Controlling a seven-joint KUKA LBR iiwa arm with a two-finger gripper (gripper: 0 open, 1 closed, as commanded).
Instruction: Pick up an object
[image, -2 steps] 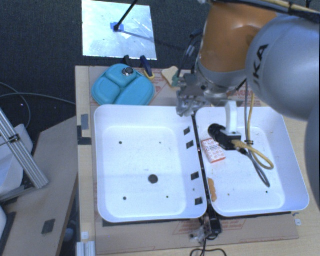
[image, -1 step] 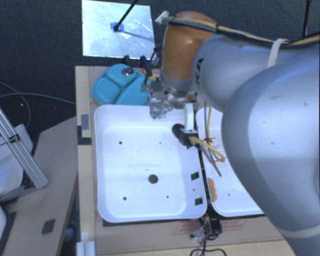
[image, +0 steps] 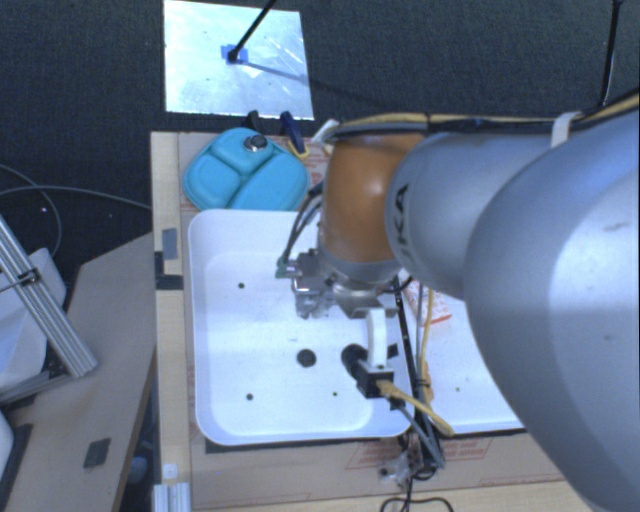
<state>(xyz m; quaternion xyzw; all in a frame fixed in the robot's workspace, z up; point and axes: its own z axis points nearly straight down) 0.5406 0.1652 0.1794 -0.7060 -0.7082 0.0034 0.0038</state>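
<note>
The left white bin (image: 225, 330) holds a small round black thing (image: 306, 358) near its middle. My gripper (image: 313, 300) hangs over this bin, just above and slightly behind that black thing. The grey arm with its orange band (image: 360, 200) covers the gripper from the right and hides most of the right bin (image: 470, 400). I see nothing held under the gripper.
A blue rounded container (image: 245, 172) sits on the bench just behind the left bin's far rim. A shiny metal sheet (image: 235, 60) lies farther back. A few tiny dark dots (image: 241, 287) mark the bin floor. Aluminium rails (image: 40, 320) stand at the far left.
</note>
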